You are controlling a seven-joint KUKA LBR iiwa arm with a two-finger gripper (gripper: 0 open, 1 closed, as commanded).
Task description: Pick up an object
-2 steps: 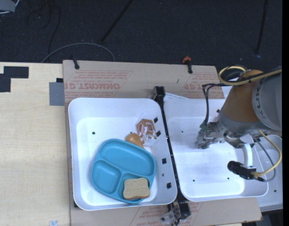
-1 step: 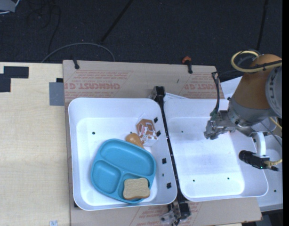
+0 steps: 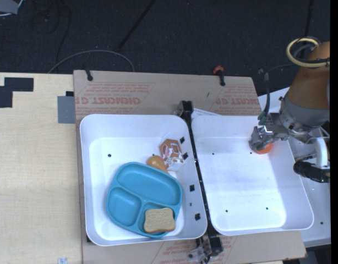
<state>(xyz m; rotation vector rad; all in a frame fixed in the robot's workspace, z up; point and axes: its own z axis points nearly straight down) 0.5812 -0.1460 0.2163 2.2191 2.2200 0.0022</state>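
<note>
My gripper (image 3: 261, 140) hangs over the far right part of the right bin (image 3: 251, 202), near its right wall. A small orange-red object (image 3: 263, 149) shows just under the gripper's tip, touching or very close to it. I cannot tell whether it is gripped. In the left bin (image 3: 97, 147) lies a blue divided plate (image 3: 137, 194) with a tan slice of bread (image 3: 159, 220) in its near corner. An orange round piece (image 3: 156, 161) sits at the plate's far edge. Beside that piece lies a brown and white packet (image 3: 172, 150).
A black divider (image 3: 194, 169) runs between the two bins. Cardboard (image 3: 158, 95) lies under the bins at the back. The arm's grey and orange body (image 3: 306, 92) stands over the right bin's far right corner.
</note>
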